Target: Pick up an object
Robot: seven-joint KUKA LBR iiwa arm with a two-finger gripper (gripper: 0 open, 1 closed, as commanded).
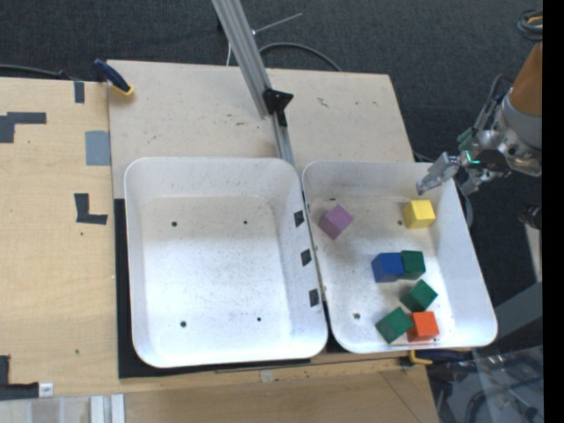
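Plywood bench (211, 104) stood on dark carpet (106, 16), bearing both bins. Blocks lay in the right bin (463, 254); yellow block (419, 212) sat nearest the gripper (441, 176), whose grip I couldn't make out.

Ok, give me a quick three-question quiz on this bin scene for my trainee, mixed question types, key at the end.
1. True or false: the small yellow cube lies in the left shallow white bin.
2. Multiple choice: which block touches the blue cube? A) the pale purple cube B) a dark green cube C) the orange cube
3. Fill in: the two-finger gripper hovers over the right shallow white bin's far right rim, nearest the ____ cube.

Key: 1 false, since it lies in the right bin. 2 B. 3 yellow.
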